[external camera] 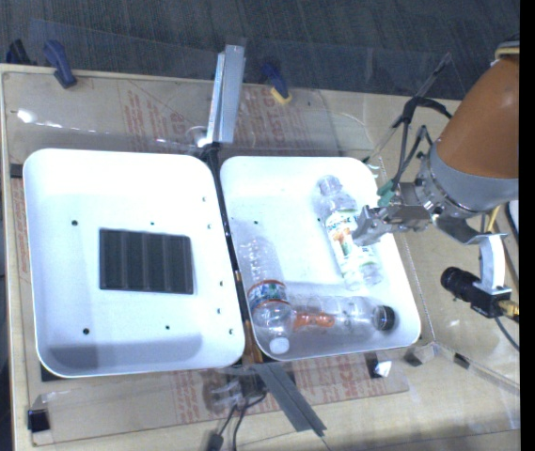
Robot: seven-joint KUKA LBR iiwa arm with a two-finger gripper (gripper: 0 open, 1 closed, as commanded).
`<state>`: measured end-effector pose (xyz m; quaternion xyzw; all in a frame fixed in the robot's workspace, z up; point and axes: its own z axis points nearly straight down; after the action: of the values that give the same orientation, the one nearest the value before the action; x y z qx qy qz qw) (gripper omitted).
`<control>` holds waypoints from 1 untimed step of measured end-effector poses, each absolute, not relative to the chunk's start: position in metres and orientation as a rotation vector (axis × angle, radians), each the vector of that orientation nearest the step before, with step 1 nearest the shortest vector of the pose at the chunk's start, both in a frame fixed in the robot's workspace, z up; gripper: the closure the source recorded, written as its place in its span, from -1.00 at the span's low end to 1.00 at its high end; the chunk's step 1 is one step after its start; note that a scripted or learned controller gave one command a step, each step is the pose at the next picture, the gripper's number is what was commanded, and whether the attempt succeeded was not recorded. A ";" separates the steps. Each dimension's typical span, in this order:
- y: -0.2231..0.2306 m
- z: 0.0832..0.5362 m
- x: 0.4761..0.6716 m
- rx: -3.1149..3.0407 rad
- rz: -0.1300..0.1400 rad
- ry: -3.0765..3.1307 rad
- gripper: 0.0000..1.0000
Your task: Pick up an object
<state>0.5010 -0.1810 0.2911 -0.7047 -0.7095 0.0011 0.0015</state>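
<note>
The arm (479, 130) enters from the right, its orange band and grey wrist standing over the bench (107, 97) just outside the right bin's (276, 181) right wall. The gripper (372, 222) hangs at that bin's right rim, about mid-height along the wall. The view is too coarse there to settle whether it is apart or together, and nothing can be confirmed as held.

Three clear plastic bottles lie in the right bin. The labelled bottle (344, 233) lies immediately to the left of the gripper, lengthwise along the right wall, its cap end pointing away toward the bin's far edge; it appears to touch or nearly touch the gripper, though contact is not certain. The dark-capped bottle (342, 318) lies below the gripper, across the near wall of the bin, cap toward the right corner. The blue-banded bottle (265, 294) lies further to the gripper's lower left, along the bin's left wall, its base meeting the dark-capped bottle's end.

The left bin (60, 214) lies well to the gripper's left, with a dark ribbed rectangle (146, 261) at its centre. Blue clamps (59, 62) grip the bench's far edge.
</note>
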 end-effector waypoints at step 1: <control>-0.210 0.205 0.549 -2.211 0.007 -2.225 -1.00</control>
<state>0.5487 -0.2099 0.2048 -0.7048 -0.7094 0.0021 0.0024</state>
